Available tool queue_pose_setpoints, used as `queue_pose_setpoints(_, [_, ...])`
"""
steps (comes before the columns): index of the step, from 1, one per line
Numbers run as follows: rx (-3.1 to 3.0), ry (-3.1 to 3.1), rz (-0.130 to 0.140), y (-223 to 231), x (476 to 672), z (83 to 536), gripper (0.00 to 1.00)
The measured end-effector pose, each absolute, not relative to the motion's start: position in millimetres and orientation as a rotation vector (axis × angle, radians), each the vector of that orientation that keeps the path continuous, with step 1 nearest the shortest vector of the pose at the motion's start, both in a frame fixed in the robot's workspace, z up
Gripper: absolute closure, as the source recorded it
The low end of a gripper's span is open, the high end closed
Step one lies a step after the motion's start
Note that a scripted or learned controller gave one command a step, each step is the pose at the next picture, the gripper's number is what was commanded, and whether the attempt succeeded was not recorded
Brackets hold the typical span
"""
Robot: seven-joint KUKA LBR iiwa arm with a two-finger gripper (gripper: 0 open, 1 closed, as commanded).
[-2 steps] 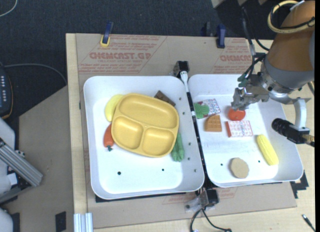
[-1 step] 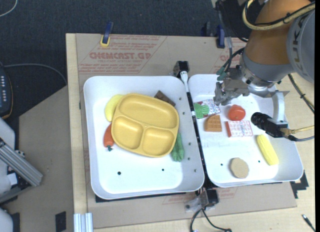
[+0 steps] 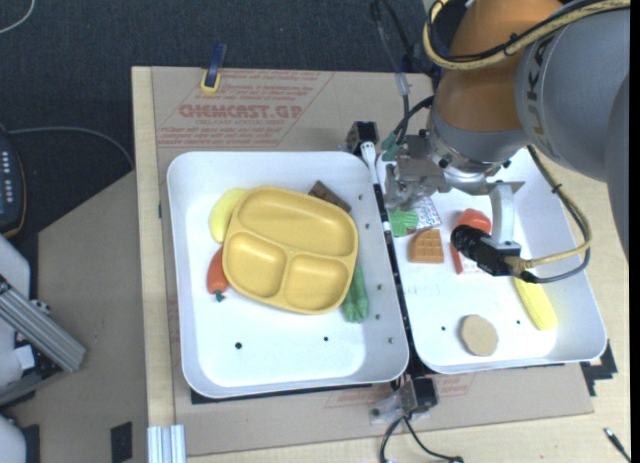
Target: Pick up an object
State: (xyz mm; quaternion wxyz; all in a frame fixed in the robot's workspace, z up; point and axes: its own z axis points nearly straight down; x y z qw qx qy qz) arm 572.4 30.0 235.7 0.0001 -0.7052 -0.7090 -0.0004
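Dark carpet surrounds my cardboard-topped worktop [image 3: 250, 101] with its two glossy white bins. I see the claw [image 3: 410, 186] low at the right bin's [image 3: 570, 336] near-left corner; whether it is open or shut I cannot tell. Just below it lie a green leafy toy [image 3: 402, 221], a waffle-textured orange wedge [image 3: 427, 247] and a tan round cookie [image 3: 479, 335]. Left of it a smooth yellow divided plate [image 3: 290, 249] fills the left bin [image 3: 200, 351].
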Motion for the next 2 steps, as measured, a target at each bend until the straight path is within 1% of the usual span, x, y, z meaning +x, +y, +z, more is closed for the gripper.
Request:
queue_pose_setpoints(1, [-2.216,-2.226,0.000,71.2,583.6,215.4,1.00])
queue_pose_setpoints(2, [-2.221,-2.222,0.000,70.3,583.2,216.4,1.00])
